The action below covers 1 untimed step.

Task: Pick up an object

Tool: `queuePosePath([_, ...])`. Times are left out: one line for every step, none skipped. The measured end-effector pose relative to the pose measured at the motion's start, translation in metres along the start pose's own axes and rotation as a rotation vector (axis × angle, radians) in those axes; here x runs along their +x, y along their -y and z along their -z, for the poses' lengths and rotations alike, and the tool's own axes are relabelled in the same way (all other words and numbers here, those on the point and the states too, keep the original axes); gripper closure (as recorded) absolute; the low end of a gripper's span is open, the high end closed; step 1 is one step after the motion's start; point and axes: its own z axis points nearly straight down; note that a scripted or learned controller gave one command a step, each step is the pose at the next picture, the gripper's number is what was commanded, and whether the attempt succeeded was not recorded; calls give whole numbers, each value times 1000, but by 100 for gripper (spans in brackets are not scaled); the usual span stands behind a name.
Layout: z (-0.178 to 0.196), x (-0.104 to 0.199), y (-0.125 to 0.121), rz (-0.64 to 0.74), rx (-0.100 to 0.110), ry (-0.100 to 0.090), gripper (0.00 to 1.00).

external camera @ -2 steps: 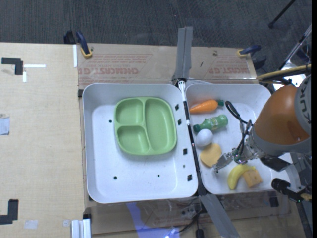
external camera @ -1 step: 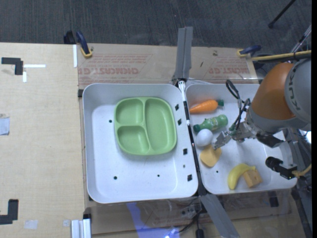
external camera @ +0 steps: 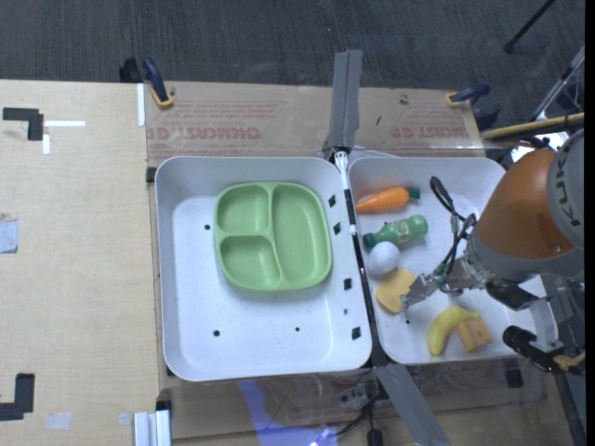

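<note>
Hand (external camera: 420, 291) sits low in the right bin (external camera: 409, 347), tips just beside the yellow cheese wedge (external camera: 394, 291), presumably lining up a pick. Whether it grips anything, cannot tell. Banana (external camera: 444, 328) lies near.

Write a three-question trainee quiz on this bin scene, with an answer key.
1. True or false: the green divided plate lies in the left bin.
2. Which item lies nearest the claw? A) carrot B) yellow wedge C) green bottle
3. Fill in: the banana lies in the ___ bin.

Key: 1 true; 2 B; 3 right.
</note>
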Motion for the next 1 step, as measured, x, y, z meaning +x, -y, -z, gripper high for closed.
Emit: queuePosePath([0,2,-51,-106,0,1,0])
